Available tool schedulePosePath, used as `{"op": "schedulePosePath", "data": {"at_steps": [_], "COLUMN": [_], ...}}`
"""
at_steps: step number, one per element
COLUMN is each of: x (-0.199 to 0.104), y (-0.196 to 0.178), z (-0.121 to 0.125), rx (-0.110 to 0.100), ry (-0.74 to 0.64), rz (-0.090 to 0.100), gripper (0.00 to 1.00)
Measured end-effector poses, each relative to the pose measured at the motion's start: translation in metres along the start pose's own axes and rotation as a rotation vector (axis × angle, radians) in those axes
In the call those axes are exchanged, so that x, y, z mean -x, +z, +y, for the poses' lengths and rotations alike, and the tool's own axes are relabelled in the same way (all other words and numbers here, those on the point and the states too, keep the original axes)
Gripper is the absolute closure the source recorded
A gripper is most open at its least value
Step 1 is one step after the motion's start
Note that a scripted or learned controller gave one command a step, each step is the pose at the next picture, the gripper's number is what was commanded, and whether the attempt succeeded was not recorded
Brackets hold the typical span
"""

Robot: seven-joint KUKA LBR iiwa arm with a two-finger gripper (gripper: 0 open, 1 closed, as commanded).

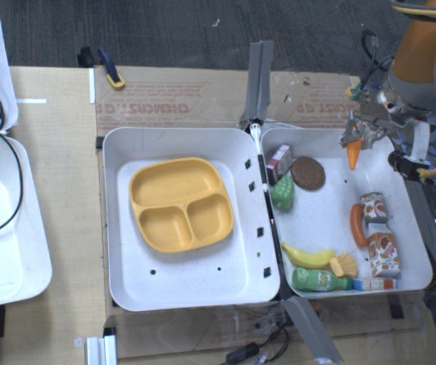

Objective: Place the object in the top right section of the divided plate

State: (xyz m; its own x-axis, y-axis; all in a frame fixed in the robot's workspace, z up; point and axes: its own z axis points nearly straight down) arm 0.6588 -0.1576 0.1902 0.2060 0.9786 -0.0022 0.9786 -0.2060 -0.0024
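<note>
**Two bins, one carrot pinched in the claw**

From the overhead camera, you see the claw (pixel 354 137) hanging over the far right part of the right bin (pixel 419 226), its fingers pressed onto the thick end of a small orange carrot (pixel 353 155). The carrot hangs point-down between them, clear of the bin floor, with its shadow on the white below. The grey arm (pixel 419 59) with its orange band enters from your right, above the bin's far corner.

Look to the left bin (pixel 119 226) and you find the yellow divided plate (pixel 178 202) lying flat near its middle, turned slightly. It has one long section along the far side and two smaller sections on the near side. It sits well apart from the claw, across the wall where the bins meet.

Below the claw, the right bin holds the other things. A brown round cookie (pixel 307 172) lies near the far left, beside a small pink carton (pixel 278 158) and a green leafy vegetable (pixel 282 193). A red sausage (pixel 357 224) lies beside two printed packets (pixel 379 238) at the right. Along the near wall you see a banana (pixel 307 256), a green bottle (pixel 320 280) on its side, and a small tan piece (pixel 344 265) between them.

Both bins rest on the brown surface (pixel 58 112).
</note>
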Motion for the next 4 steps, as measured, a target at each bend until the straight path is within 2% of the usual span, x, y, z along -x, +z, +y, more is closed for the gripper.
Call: {"op": "schedulePosePath", "data": {"at_steps": [1, 2, 3, 4], "x": [0.040, -0.014, -0.087, -0.139], "y": [-0.097, -0.092, -0.035, -0.001], "z": [0.003, -0.003, -0.023, -0.077], "rx": [0.001, -0.001, 0.000, -0.001], "ry": [0.320, 0.060, -0.126, -0.431], "rz": [0.000, 0.001, 0.001, 0.001], "gripper": [1.00, 1.00, 1.00, 1.00]}}
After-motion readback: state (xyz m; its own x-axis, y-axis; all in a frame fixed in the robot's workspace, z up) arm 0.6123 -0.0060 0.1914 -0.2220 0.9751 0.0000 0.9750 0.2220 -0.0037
